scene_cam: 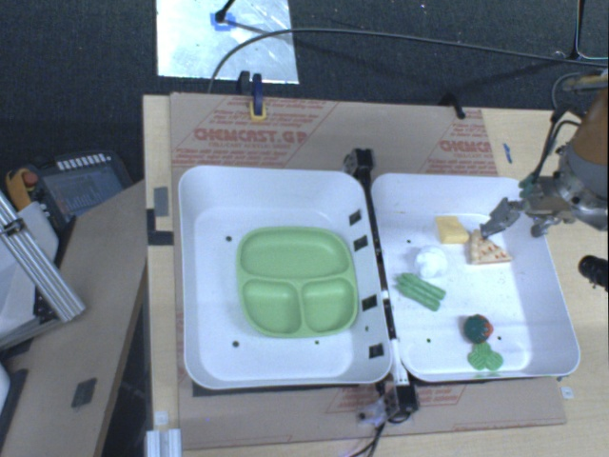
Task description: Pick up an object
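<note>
Jaws [492, 228] low over the right bin [542, 298], spread impossible to judge, nothing visibly held. Pick not yet done, by the look of it. Directly beneath: flat pizza-slice toy [488, 251]. Just left: yellow cheese-like block [453, 229]. Further left: white lump [430, 261], ridged green pod [420, 290]. Far left: glossy green divided tray [294, 282].

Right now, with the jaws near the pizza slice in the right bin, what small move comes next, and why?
Probably a short move down onto the pizza slice. The gripper sits just over its upper edge, apart from the yellow block to the left, and nothing shows between the jaws yet.
</note>
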`<state>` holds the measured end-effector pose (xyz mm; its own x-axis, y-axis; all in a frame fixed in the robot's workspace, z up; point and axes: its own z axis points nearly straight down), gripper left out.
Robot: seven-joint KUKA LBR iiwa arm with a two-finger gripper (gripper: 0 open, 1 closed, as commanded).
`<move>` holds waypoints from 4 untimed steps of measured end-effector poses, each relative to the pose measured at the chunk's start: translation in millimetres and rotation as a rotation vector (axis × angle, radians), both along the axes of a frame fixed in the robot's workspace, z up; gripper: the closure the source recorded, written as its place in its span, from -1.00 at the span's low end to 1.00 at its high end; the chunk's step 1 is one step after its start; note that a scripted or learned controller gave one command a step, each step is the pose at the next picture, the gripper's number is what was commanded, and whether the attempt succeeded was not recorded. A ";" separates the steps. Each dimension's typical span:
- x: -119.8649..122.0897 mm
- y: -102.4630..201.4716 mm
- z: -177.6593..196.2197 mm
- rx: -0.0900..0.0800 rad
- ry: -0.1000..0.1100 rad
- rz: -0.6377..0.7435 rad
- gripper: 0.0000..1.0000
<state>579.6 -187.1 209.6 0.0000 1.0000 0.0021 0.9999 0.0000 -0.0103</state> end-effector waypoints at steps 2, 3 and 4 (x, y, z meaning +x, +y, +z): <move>-4.5 -3.7 -39.1 -0.002 -0.008 0.001 -1.00; 0.2 -4.8 -81.7 -0.002 -0.009 0.002 -1.00; 3.6 -3.9 -122.1 -0.002 -0.017 0.003 -1.00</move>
